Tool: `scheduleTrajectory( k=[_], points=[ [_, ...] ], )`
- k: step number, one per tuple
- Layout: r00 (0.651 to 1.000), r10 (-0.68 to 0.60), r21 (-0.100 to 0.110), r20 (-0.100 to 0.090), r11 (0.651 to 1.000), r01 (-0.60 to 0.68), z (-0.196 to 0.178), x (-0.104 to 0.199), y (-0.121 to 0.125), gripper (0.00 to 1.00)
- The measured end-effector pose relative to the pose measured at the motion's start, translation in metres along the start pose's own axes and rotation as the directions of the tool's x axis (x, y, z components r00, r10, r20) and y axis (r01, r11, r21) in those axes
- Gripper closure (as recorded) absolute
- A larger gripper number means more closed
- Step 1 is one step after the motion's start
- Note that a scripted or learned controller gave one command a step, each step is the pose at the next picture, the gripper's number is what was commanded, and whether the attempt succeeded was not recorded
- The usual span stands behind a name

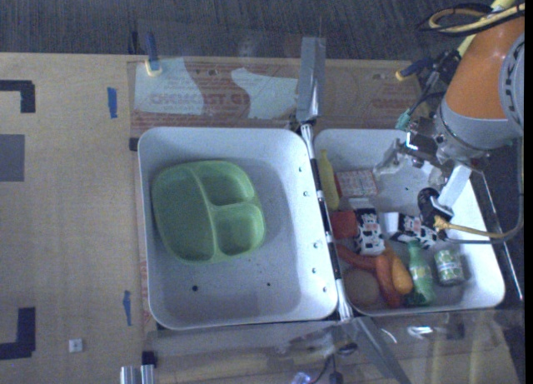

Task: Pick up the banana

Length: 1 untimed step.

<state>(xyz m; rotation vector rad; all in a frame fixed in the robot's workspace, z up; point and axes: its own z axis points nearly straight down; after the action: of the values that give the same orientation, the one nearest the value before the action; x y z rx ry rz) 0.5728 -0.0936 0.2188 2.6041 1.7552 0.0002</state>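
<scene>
Landmark for all positions: the arm-side bin (487, 289), the one at the view's right.

- Banana (329, 179): inside this bin, lying lengthwise against the wall it shares with the neighbouring bin, in the far half of that wall. Yellow and slim. Nothing rests on it.
- Gripper (400, 157): over the bin's far end, about midway across its width, well apart from the banana. The pale claw body is blurred against the white floor, so I cannot tell whether the claw is released or clenched. Nothing can be made out in its grasp.
- Arm (479, 82): grey with the orange band, entering over the bin's far corner on the arm side.
- Other contents of the bin:
  - pink-and-white patterned packet (356, 181), just beside the banana, toward the bin's middle
  - red item (343, 222), by the same shared wall, nearer the camera
  - two black-and-white cow figures, one (369, 232) at the bin's centre and one (416, 229) toward the arm side
  - carrot (358, 257), orange piece (400, 276), green bottle (420, 274), green jar (449, 266) and brown lump (363, 288), crowded along the near wall
- Neighbouring bin (166, 291): touches the landmark bin along the shared wall and holds a green divided plate (208, 207).
</scene>
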Motion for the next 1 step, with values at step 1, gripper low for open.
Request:
scheduleTrajectory(
  k=[1],
  points=[
    [0.972,0.236,0.004,0.001,0.972,-0.236,0.0346,0.0589,-0.0033,0.00]
  ],
)
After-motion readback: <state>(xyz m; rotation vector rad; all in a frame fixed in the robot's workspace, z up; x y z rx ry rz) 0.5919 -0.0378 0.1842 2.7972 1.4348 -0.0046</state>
